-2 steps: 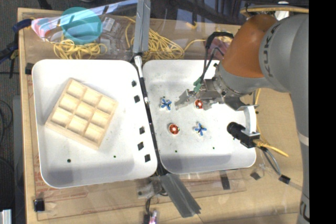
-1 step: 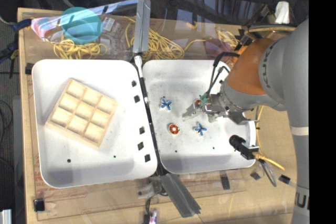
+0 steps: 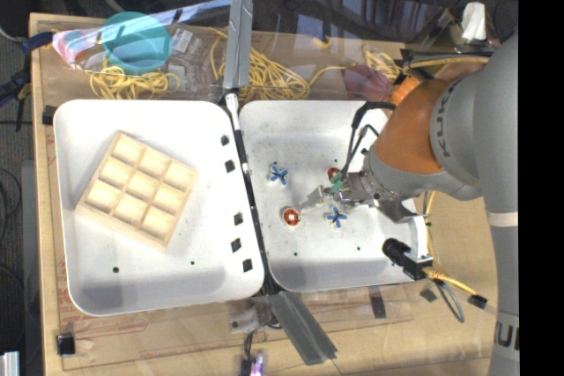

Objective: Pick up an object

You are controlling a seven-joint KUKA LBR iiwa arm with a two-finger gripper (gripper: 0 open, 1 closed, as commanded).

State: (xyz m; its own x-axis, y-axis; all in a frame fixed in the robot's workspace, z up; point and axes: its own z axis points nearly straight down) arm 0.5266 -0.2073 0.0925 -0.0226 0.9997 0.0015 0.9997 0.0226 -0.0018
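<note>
My gripper [image 3: 333, 194] hangs low over the middle of the right bin [image 3: 300, 270], on the grey arm with the orange band that comes in from the right. Just below it lies a small blue jack [image 3: 336, 217]. A second blue jack [image 3: 278, 174] lies to its left, apart from it. A small red ring-shaped piece [image 3: 290, 217] rests on the bin floor left of the gripper. A little red and green piece [image 3: 335, 176] sits right at the gripper's upper edge. I see nothing held between the gripper's parts.
The left bin [image 3: 88, 123] holds a pale wooden grid block [image 3: 137, 188] lying tilted. Behind the bins lie yellow cord [image 3: 264, 75], a teal bowl [image 3: 137, 42] and plastic wrap. A grey divider [image 3: 236, 40] stands between the bins.
</note>
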